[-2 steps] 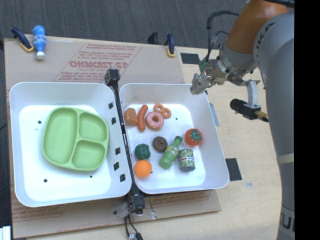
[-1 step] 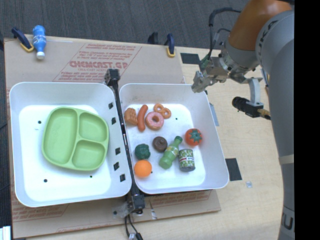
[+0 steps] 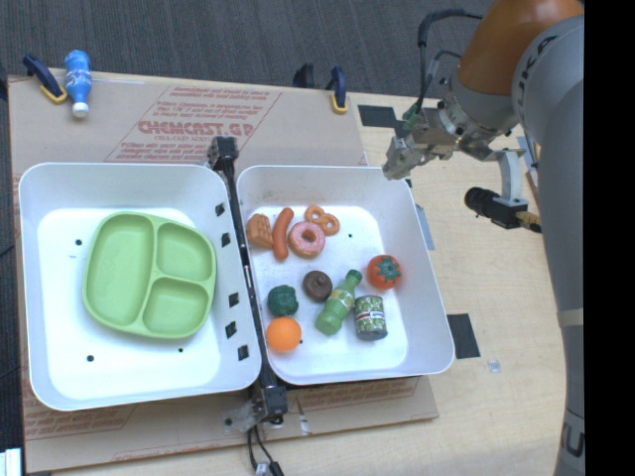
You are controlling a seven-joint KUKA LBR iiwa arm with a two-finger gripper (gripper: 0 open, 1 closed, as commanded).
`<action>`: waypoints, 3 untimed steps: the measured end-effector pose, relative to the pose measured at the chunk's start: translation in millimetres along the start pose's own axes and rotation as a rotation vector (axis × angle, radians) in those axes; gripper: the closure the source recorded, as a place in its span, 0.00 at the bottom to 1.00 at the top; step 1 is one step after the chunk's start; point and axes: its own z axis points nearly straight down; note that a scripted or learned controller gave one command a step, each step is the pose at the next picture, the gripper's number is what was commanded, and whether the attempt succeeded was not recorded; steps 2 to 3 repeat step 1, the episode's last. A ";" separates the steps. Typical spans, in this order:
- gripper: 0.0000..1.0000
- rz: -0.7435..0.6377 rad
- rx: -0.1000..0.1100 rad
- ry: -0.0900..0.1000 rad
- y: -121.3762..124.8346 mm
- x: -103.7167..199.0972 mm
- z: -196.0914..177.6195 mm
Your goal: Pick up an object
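Arm parked over the far right corner of the right bin, no object visibly in its grasp.

The arm (image 3: 536,58) enters from the right above 2 bins: left bin (image 3: 40,365) bears a green tray (image 3: 149,276); right bin (image 3: 422,305) holds the toy food, including a green bottle (image 3: 337,305) and an orange (image 3: 284,335). The gripper (image 3: 397,159) hangs above the right bin's far rim; whether it is spread or closed, I cannot tell.

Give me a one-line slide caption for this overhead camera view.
Gripper hovers over the right bin's far corner, toy foods inside; green divided plate sits in the left bin.
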 end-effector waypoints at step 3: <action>0.00 -0.001 0.000 0.000 0.0 0.2 0.1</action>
